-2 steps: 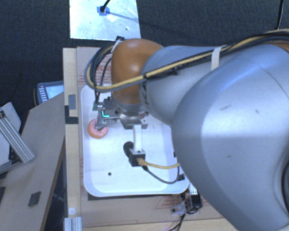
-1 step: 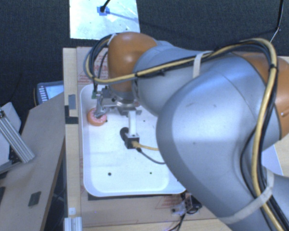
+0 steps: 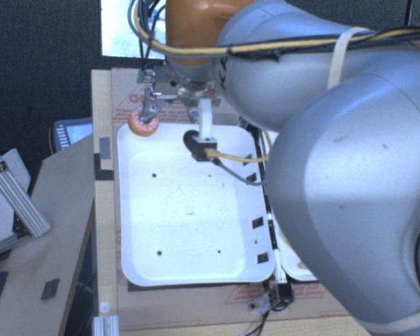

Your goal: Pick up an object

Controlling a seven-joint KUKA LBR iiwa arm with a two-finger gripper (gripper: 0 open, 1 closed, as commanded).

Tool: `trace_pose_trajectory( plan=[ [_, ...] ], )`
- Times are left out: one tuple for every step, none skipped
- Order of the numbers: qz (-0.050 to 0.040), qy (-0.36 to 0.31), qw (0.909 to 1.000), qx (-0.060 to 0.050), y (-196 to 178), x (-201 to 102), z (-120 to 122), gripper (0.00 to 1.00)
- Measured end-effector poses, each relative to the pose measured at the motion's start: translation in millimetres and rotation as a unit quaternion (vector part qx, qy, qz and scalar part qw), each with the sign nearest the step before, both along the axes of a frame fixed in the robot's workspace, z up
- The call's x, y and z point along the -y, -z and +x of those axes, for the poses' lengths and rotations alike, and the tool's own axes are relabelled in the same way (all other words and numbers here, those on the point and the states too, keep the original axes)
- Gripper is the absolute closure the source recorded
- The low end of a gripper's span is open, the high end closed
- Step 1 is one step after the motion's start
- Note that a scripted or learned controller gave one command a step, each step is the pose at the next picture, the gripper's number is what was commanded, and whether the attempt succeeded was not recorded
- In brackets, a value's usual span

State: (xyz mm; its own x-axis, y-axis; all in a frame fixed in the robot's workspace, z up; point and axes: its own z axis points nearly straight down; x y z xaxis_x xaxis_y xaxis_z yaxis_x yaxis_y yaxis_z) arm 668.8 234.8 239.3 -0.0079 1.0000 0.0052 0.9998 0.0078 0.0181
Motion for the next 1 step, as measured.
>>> trace_pose_trajectory(
  plan=[
    [-0.0038, 0.009, 1.0, -0.002, -126.1, 124.7, -5.4, 0.0]
  ],
)
